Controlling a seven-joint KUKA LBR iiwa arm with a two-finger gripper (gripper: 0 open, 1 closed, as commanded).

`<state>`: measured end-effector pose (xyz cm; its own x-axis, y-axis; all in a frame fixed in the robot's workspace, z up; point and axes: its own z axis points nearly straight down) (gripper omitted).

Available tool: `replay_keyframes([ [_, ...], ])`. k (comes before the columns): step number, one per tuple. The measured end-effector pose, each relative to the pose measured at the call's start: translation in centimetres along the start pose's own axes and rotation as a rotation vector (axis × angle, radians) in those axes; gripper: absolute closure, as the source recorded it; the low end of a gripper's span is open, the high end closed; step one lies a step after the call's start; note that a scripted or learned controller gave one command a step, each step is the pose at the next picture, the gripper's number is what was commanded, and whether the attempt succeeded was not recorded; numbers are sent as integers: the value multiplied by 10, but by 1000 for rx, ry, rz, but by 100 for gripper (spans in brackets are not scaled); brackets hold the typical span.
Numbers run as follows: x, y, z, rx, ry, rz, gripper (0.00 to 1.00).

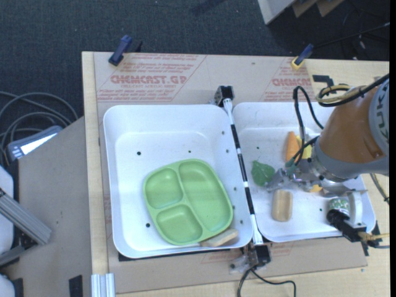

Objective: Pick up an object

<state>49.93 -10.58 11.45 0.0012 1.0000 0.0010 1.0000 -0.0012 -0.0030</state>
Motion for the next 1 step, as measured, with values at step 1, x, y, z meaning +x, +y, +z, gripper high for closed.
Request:
replay_keyframes([
  [1, 1, -21, 27, 1, 1, 0, 0],
])
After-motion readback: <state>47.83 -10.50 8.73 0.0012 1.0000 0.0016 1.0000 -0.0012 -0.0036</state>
